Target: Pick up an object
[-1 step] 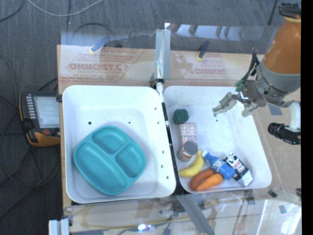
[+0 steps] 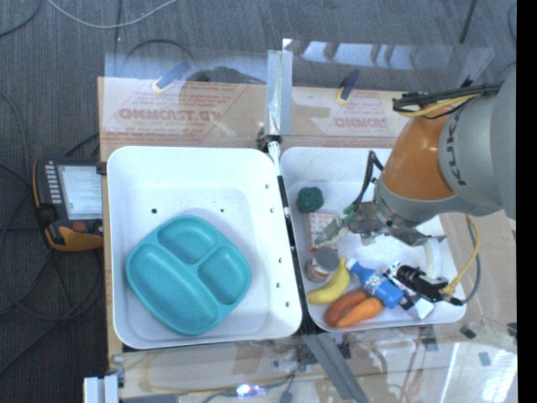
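My gripper (image 2: 346, 227) hangs over the middle of the right bin (image 2: 336, 168), below the orange-banded wrist (image 2: 419, 162). It sits just right of a pale pink-and-white packet (image 2: 320, 223) and above a small round grey tin (image 2: 324, 264). A dark green lump (image 2: 310, 198) lies up and to the left of it. Toward the bin's front lie a yellow banana (image 2: 331, 285), an orange carrot (image 2: 362, 311) beside a reddish-brown piece (image 2: 341, 306), and a blue toy (image 2: 377, 284). I see nothing held.
The left bin (image 2: 134, 170) holds a teal divided plate (image 2: 190, 274). An upright metal divider (image 2: 277, 91) stands behind the gap between the bins. A handheld device (image 2: 69, 200) lies off the bench at the left.
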`<move>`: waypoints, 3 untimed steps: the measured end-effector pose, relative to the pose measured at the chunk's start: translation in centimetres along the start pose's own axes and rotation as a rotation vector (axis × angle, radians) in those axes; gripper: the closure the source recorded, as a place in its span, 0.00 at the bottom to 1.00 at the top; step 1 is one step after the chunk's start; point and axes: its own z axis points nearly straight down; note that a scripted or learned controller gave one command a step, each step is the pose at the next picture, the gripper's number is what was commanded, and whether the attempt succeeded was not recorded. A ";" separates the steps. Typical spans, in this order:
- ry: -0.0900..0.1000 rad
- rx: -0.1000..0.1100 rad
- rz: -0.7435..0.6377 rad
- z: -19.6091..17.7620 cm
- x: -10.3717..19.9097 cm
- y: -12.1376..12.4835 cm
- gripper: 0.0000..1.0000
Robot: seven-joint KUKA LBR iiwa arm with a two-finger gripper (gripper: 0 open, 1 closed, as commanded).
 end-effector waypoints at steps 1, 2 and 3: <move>-0.007 -0.032 0.046 1.6 -5.1 -5.7 0.00; -0.005 -0.037 0.043 0.5 -5.1 -5.3 1.00; -0.003 -0.026 0.043 1.0 -5.0 -5.6 0.00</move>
